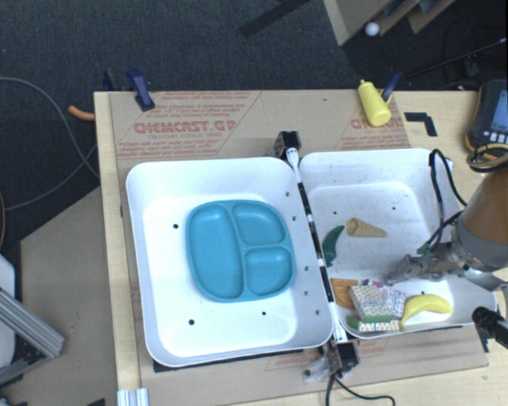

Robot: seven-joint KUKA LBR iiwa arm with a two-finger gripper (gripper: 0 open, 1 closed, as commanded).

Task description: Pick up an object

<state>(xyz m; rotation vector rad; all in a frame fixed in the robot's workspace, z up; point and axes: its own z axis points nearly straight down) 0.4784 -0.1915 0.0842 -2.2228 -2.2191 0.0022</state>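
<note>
My fingers (399,272) are hanging low inside the right bin (365,171). Just beneath them the box (376,304) and the banana (426,307) are lying side by side, the banana to the right. Up and to the left of my fingers the cone (365,229) is resting, and farther left the pepper (331,242). Well left, in the left bin (154,193), the tray (238,249) is sitting.
</note>
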